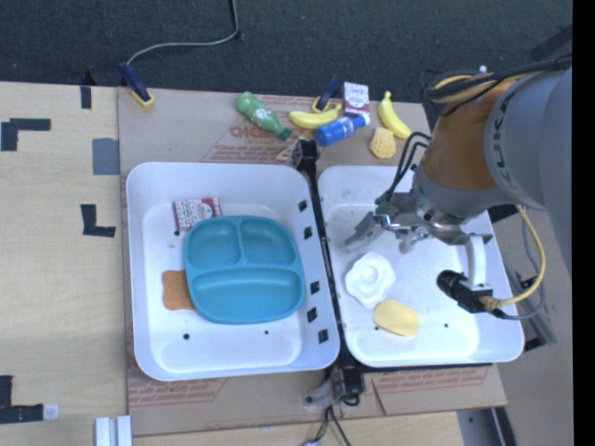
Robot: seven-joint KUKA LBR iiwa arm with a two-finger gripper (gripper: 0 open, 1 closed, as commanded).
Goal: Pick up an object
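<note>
Jaws spread wide and holding nothing, two grey fingers splayed out toward the left, poised over the right bin just above and beside the white object. Arm reaches in from the right, orange band above the wrist. Step in hand looks like the approach: positioned but no grasp made yet. Nearest candidate is the white object, lying on the bin floor near the left wall; it reads as a rounded, lumpy shape with no clear long axis, slightly taller than wide in this view. Just below and to its right sits a yellow object, oval, long axis running left to right with a slight downward tilt to the right. Next move, by my reckoning, calls for shifting down the view over the white object, descending, then closing around it. Left bin carries a blue divided tray.
</note>
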